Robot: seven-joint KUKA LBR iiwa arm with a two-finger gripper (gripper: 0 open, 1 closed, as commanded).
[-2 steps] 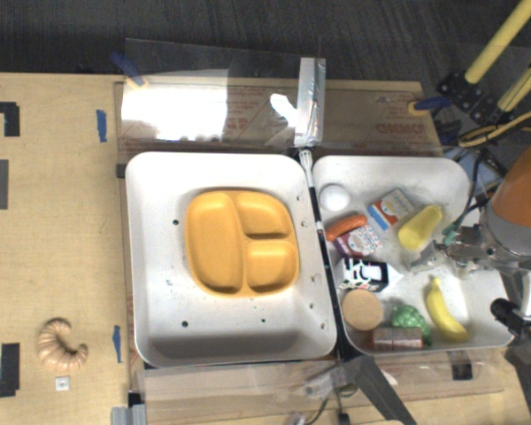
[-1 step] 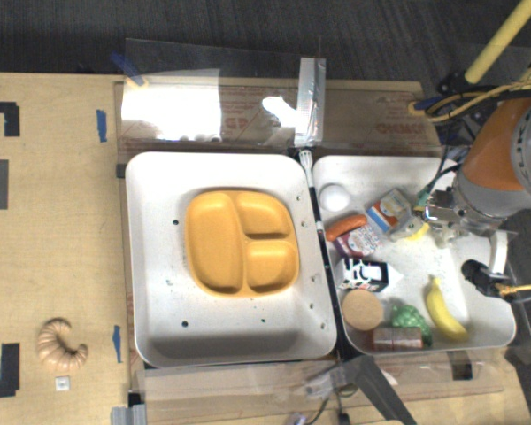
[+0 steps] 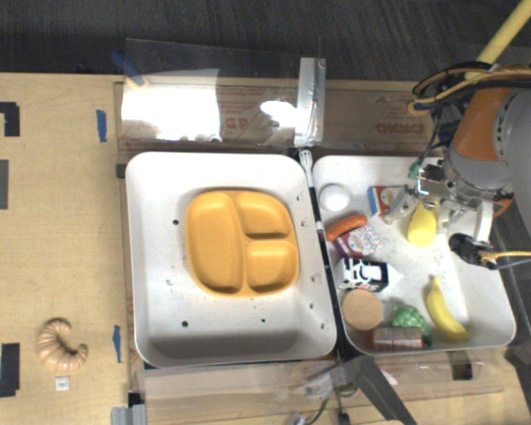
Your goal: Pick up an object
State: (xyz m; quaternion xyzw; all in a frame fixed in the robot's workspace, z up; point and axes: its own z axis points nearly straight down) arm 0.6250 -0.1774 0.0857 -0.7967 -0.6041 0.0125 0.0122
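A: What do you see in the camera view?

B: There are two white bins side by side. The left bin (image 3: 150,237) holds an orange divided plate (image 3: 242,240), near its middle. The right bin (image 3: 488,312) holds many small things.

A: Where is the arm?

B: The arm (image 3: 496,140) comes in from the right, grey with an orange band, and its gripper (image 3: 422,212) is low over the far part of the right bin.

A: Does the gripper hold something?

B: A yellow lemon-shaped object (image 3: 422,223) sits just under the gripper, touching it or very near. If the fingers are open or closed around it, I cannot tell; the wrist hides them.

A: What else is in the right bin?

B: A banana (image 3: 444,309) lies near the right side, toward the front. A round tan disc (image 3: 363,309) is at the front left, and beside it something green (image 3: 409,318). A black and white packet (image 3: 363,274) lies above the disc. An orange carrot-like thing (image 3: 345,227) and a white round cup (image 3: 334,198) are near the left wall.

A: And outside the bins?

B: A croissant-shaped toy (image 3: 62,343) lies on the bench (image 3: 44,237), well apart to the left
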